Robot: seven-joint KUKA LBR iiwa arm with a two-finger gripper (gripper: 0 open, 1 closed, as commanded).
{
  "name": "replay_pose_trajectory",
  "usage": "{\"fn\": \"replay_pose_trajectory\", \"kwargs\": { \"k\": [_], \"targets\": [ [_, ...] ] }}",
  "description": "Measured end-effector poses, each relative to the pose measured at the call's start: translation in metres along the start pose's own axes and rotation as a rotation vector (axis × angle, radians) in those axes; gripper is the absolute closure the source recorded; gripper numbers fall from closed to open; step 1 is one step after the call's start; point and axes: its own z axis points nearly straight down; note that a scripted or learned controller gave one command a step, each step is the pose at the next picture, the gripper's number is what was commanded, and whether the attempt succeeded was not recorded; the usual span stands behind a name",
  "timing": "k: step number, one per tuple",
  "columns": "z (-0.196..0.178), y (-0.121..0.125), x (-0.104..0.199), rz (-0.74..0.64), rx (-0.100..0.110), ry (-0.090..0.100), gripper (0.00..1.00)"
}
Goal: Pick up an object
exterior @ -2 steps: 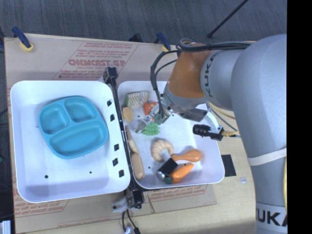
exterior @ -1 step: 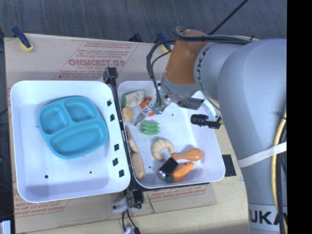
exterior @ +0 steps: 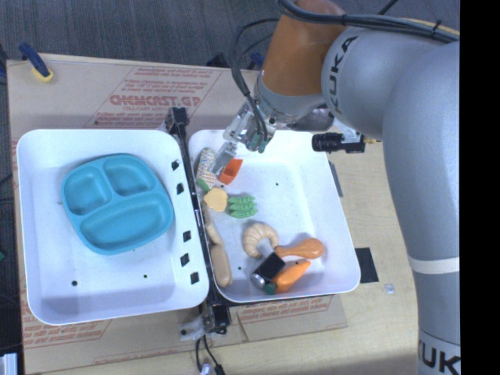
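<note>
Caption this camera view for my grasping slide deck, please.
KUKA arm's gripper poised over toy food in the right bin; blue divided plate in the left bin.

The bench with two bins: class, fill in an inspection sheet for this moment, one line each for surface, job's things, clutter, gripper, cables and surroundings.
Surface: bench under printed cardboard, bearing the left bin and the right bin.
Job's things: right bin holds toy food: corn cob, orange piece, green piece, croissant, carrot, a black block.
Clutter: blue divided plate in the left bin.
Gripper: gripper hangs over the right bin's far edge, above the corn cob; nothing seen between its fingers.
Cables: black cables run along the arm.
Surroundings: dark carpet; blue clamp at the bench's far left corner.
</note>
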Motion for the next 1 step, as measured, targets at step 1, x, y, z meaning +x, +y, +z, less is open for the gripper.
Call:
{"fn": "replay_pose_trajectory", "kwargs": {
  "k": [1],
  "targets": [
    [0.1012,-0.0531,0.0239,-0.073,0.001,0.003,0.00]
  ]
}}
